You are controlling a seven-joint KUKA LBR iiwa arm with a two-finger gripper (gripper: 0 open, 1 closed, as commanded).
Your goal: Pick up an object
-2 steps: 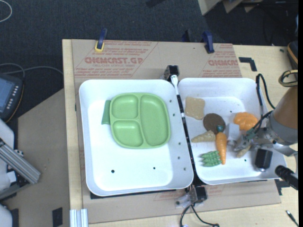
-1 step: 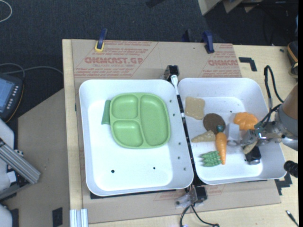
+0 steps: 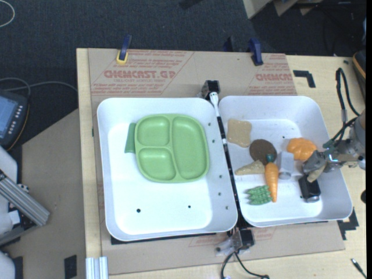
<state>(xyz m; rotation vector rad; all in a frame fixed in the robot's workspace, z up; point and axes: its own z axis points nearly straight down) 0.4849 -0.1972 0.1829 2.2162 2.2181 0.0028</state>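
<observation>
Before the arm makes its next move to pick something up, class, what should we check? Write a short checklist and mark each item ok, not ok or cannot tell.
1. Gripper is over the right bin, where the objects are: ok.
2. Something is held between the fingers: cannot tell.
3. Toy carrot lies in plain sight: ok.
4. Carrot has space around it: not ok, the green toy and brown disc crowd it.
5. Orange toy near the gripper is within reach: ok, probably.
</observation>
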